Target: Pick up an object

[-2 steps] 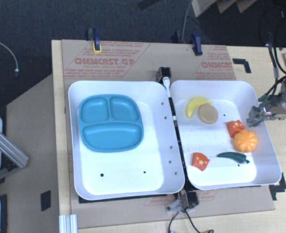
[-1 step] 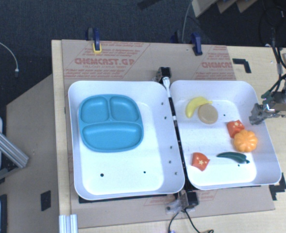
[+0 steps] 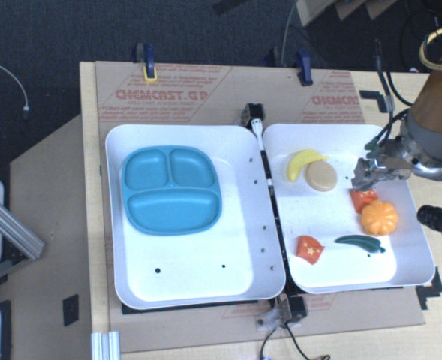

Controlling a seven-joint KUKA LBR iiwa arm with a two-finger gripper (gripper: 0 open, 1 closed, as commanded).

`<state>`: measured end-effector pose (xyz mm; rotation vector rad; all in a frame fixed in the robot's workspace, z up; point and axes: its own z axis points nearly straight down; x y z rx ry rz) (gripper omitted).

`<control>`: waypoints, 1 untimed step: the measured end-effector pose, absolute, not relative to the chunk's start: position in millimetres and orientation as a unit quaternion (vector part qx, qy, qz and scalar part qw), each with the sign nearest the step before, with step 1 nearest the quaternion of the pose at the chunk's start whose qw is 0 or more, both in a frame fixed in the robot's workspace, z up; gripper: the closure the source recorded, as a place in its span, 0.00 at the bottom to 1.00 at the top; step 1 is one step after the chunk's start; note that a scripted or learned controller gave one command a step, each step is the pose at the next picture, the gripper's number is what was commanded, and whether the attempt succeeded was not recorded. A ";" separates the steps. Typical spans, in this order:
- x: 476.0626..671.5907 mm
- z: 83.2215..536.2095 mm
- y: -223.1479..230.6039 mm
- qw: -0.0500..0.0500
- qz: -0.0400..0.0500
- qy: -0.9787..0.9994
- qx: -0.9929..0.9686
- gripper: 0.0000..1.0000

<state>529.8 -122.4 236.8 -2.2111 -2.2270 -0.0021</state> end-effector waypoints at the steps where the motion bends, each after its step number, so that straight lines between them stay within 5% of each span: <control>1: 535.9 226.6 -72.6 0.002 0.000 -0.709 -0.705 1.00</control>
